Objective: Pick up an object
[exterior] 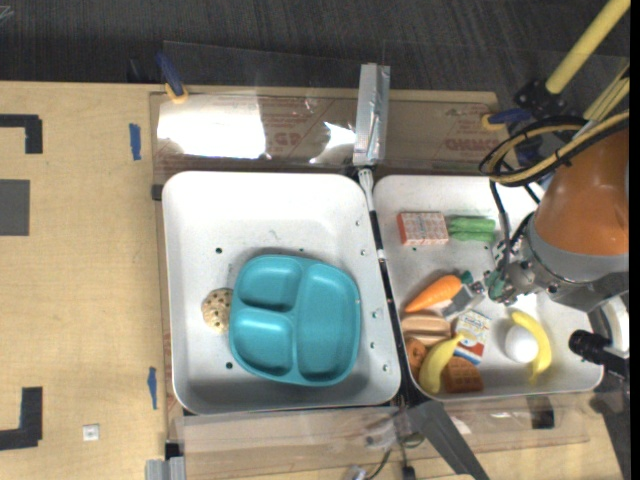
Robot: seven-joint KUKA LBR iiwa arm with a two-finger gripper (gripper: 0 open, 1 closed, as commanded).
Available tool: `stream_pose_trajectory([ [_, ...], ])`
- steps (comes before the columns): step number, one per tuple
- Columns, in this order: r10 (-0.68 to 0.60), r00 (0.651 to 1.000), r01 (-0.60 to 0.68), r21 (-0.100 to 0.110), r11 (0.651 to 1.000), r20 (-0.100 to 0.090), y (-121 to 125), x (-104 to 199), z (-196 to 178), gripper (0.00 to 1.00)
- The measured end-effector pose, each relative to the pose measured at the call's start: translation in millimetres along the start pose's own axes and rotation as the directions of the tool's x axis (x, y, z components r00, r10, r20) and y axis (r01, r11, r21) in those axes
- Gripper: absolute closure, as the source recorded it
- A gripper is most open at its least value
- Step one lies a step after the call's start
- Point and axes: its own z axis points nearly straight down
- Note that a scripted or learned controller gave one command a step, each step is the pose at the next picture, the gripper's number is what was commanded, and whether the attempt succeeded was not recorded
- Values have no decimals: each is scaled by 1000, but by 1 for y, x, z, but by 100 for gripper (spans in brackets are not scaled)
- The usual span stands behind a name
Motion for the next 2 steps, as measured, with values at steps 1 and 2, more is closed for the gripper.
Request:
stream_pose_trajectory([
  [1,-98,995,98,-2,995,2,9,44,-18,0],
  [2,46,999,-46,-1,999,2,58,27,-19,0],
])
